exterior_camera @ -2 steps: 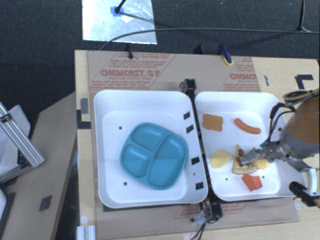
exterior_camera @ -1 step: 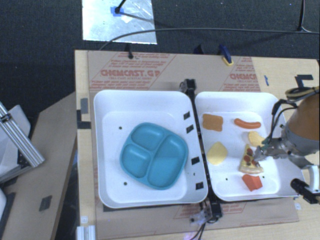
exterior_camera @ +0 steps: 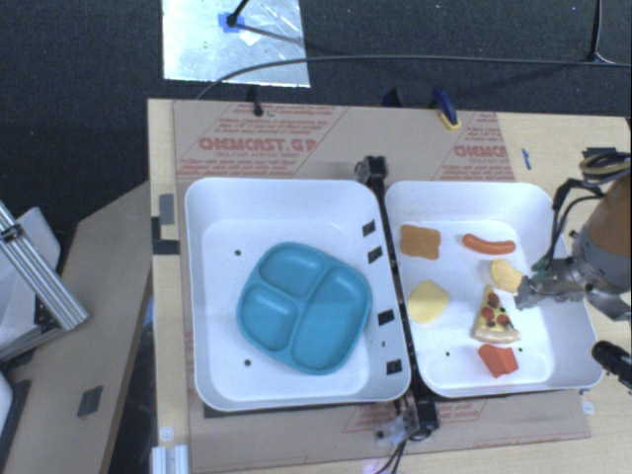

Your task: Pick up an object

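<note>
Beside the gripper [exterior_camera: 521, 297], in the right bin [exterior_camera: 533, 205]: pizza slice [exterior_camera: 493, 317], probably light, stiff plastic (slippery). Best pinched across its narrow sides. Fingers' spread too blurred to tell.

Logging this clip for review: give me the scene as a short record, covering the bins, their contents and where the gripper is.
left bin: blue divided plate
right bin: toy foods, namely brown toast, sausage, pizza slice, yellow piece, pale yellow piece, red-orange piece
gripper: over the right bin's right side, next to the pizza slice
gripper holding: nothing seen between its fingers
</note>
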{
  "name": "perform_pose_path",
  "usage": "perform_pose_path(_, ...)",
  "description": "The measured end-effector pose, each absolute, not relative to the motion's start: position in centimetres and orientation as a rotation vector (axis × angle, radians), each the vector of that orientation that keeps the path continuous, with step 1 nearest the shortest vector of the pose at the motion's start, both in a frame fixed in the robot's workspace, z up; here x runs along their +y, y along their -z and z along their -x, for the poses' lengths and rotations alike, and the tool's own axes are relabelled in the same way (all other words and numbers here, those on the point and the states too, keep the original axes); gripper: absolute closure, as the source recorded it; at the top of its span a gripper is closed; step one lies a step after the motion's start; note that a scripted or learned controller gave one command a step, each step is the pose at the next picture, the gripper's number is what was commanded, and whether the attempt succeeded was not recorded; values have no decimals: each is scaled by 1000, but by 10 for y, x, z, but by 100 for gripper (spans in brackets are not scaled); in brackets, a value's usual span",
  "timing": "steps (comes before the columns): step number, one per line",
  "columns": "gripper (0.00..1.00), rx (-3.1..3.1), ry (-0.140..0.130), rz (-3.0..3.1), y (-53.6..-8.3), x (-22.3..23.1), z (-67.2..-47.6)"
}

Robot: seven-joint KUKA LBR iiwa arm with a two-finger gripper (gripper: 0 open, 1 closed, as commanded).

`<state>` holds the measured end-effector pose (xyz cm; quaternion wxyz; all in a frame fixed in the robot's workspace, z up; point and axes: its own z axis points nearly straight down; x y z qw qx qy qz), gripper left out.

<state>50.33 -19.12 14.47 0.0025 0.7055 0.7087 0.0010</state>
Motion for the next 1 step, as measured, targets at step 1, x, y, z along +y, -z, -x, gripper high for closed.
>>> perform_pose_path(1,100,2223,-4,-2213,-190,-191,-499)
